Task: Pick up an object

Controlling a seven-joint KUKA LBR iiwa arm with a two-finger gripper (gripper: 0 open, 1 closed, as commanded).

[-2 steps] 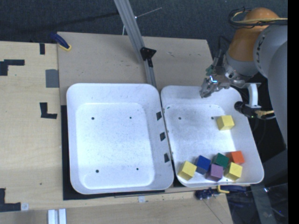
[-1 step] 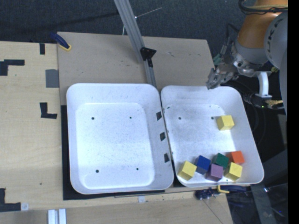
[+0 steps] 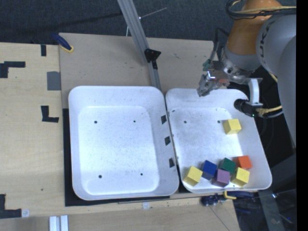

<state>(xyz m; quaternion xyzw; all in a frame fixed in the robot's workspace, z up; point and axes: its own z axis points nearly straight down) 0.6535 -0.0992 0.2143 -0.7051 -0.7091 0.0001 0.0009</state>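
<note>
Several small cubes lie in the right bin (image 3: 192, 105). A yellow cube (image 3: 232, 126) sits alone near the bin's right wall. Along the front edge a yellow cube (image 3: 193, 175), a blue cube (image 3: 209, 169), a purple cube (image 3: 223, 176), a green cube (image 3: 227, 165), another yellow cube (image 3: 241, 176) and an orange cube (image 3: 244, 162) crowd together. My gripper (image 3: 205, 89) hangs over the bin's back rim, well behind the cubes, and nothing shows between its fingers.
The left bin (image 3: 115, 141) stands beside the right one. A slanted metal pole (image 3: 137, 30) with a black clamp rises behind the bins. My grey arm with the orange band (image 3: 250, 28) fills the upper right.
</note>
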